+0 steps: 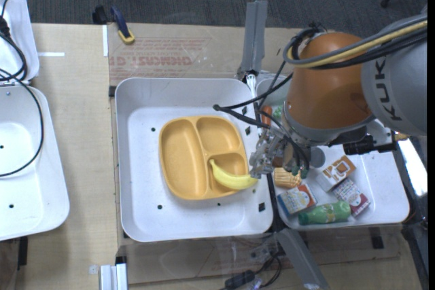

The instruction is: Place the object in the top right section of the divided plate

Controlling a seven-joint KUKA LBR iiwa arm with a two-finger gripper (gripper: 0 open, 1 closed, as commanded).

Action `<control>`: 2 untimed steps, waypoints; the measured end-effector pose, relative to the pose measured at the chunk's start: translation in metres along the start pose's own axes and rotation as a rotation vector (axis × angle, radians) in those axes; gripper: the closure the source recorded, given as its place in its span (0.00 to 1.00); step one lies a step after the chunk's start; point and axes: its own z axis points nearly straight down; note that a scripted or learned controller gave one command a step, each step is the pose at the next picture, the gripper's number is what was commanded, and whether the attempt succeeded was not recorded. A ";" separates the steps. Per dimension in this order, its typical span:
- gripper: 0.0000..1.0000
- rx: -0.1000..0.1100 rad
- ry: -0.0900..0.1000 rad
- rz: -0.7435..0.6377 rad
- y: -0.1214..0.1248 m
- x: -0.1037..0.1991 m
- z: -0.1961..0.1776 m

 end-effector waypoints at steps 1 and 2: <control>1.00 0.001 0.000 0.017 -0.034 -0.021 -0.009; 1.00 0.001 0.001 -0.132 0.004 0.004 -0.018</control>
